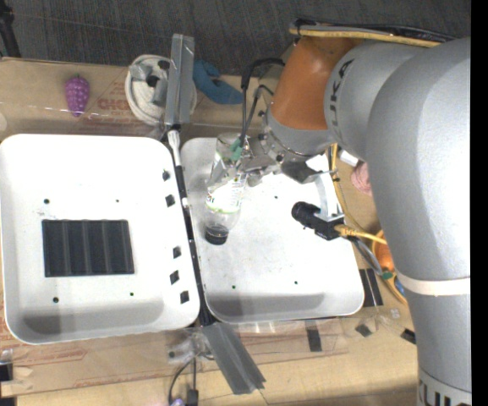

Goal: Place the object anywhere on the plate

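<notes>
In the camera view, the task's object looks to you like a clear plastic bottle (224, 194). It lies in the right bin (286, 265), near that bin's left wall, with its dark cap end towards you and its other end running up under the gripper (245, 161). The gripper sits right at that far end, touching or very nearly touching it. This reads as a grasp at the end the arm (413, 142) can reach most easily from the right.

The dark ribbed plate (87, 248) lies flat in the middle of the left bin (15, 155), well apart from the bottle and across the divider between the bins. You should judge the placing as not yet done: the bottle has to be lifted over that divider first.

Much is hard for you to make out. The wrist and its cables crowd the gripper, and the bottle is see-through, so you cannot tell whether the gripper is closed on the bottle or merely beside it. You also cannot tell whether the bottle rests on the bin floor or is tilted up off it.

A small black piece (315, 216) near the arm could be a loose item or part of the rig. On the desk (32, 112) behind the bins sit a small purple bunch-like toy (77, 94) and a white roll (149, 87), both outside the work.
</notes>
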Available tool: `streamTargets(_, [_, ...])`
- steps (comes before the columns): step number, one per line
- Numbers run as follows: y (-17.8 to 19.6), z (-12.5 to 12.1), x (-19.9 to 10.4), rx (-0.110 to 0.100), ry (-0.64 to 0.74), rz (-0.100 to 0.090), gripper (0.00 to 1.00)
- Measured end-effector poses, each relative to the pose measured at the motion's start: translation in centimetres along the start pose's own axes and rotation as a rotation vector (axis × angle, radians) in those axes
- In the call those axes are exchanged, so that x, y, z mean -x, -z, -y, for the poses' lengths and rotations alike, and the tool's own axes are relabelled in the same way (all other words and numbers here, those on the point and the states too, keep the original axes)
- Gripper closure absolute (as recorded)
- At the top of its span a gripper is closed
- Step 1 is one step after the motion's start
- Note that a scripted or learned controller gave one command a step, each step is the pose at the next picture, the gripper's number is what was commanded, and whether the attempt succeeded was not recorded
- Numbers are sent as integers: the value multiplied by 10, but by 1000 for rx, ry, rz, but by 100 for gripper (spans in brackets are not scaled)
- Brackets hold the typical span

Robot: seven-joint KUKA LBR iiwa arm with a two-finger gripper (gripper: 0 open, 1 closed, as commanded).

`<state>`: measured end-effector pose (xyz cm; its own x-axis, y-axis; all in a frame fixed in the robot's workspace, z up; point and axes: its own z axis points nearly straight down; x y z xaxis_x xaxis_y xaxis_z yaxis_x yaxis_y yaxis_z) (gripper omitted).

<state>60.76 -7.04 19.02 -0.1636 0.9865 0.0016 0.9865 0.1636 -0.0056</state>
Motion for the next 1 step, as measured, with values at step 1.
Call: streamTargets(1, [10,-58,-52,2,-219,4,100])
